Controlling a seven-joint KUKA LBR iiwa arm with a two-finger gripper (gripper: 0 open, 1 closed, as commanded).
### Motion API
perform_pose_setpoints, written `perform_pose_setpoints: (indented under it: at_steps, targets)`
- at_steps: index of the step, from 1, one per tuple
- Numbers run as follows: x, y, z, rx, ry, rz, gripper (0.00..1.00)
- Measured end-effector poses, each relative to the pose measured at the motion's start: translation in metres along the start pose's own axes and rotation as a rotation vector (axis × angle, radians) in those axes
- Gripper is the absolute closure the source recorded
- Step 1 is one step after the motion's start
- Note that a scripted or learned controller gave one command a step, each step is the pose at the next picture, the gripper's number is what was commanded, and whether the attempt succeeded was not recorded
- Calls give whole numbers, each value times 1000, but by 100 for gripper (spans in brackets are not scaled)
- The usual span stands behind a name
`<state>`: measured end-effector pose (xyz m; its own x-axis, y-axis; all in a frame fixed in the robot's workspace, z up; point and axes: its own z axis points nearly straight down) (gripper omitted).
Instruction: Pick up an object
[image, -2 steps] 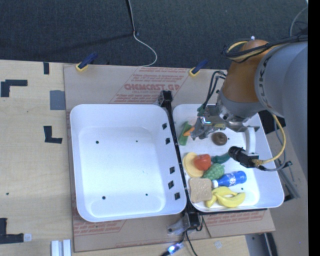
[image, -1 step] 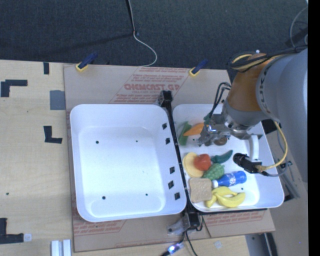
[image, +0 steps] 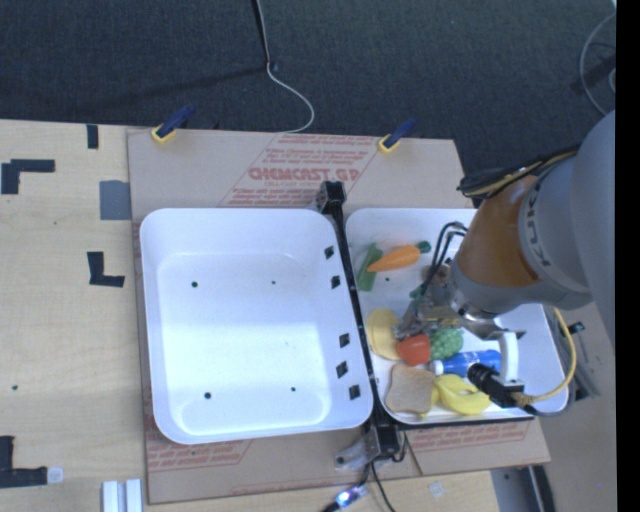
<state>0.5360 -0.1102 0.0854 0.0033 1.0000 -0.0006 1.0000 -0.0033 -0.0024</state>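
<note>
We see two white bins side by side on a brown cardboard sheet (image: 300, 170). The left bin (image: 160, 300) has lots of open room inside. The right bin (image: 545, 330) is crowded — all the toys sit in a bunch near its left wall and front edge.

The arm (image: 520, 240) comes in from the right and reaches down over the right bin. Its orange band sits above the toys. The gripper (image: 428, 318) is low in the pile, right by the red tomato (image: 414, 349). We cannot tell if it is clenched or released, because the arm hides most of it, and we cannot see any toy caught in it.

An orange carrot (image: 393, 258) lies near the back, close to the wall between the bins. A pale yellow round piece (image: 381, 330) touches the tomato on its left. A slice of bread (image: 410, 390) leans on the front edge. Beside it sits a yellow toy (image: 462, 395). A blue toy (image: 465, 362) lies just behind that one, and a green piece (image: 447, 342) touches the tomato on its right.

The far right part of the right bin has some bare floor. A black divider (image: 345, 300) runs between the two bins.
</note>
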Motion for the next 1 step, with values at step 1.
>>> perform_pose_setpoints:
  at_steps: [1]
  targets:
    - [96, 16, -105, -11, 4, -15, 100]
